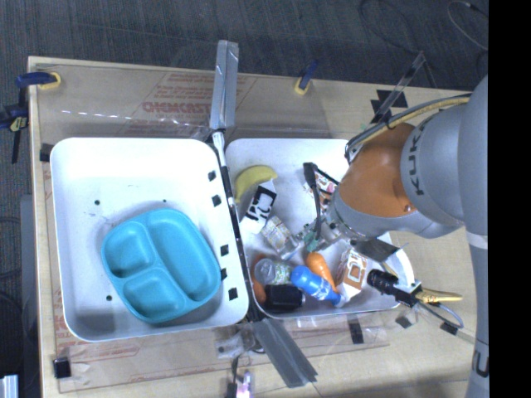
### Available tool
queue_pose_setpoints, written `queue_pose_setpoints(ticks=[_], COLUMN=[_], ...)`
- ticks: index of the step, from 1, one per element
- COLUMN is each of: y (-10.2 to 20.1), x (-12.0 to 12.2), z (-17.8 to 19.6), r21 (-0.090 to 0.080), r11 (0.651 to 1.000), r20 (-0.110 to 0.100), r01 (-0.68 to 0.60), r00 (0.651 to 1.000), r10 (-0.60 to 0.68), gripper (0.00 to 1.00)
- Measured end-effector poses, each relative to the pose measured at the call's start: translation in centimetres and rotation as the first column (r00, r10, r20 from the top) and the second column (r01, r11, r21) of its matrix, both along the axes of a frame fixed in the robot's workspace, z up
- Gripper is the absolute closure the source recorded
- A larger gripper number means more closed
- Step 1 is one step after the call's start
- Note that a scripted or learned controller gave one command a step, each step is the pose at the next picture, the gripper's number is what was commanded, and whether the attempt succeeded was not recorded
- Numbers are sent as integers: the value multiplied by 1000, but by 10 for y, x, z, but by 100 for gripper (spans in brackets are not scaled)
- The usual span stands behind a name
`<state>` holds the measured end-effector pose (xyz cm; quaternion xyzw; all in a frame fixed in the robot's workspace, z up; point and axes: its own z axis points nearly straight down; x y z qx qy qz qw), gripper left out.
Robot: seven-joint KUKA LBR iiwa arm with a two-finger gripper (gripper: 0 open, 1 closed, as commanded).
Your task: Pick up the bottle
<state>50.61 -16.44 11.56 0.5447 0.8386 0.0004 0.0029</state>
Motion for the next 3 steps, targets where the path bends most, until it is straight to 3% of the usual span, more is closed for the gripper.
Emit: queue_pose_setpoints(ticks=[1, 2, 3], y=[-15, -15, -15], x=[5, 5, -13], z=[21, 21, 1], r21=[2, 2, -39], r11=[984, 984, 969], r20=[-6, -6, 44], r01=[-176, -176, -244], r00=[984, 984, 968], r10=[176, 176, 245], gripper=[100, 0, 0])
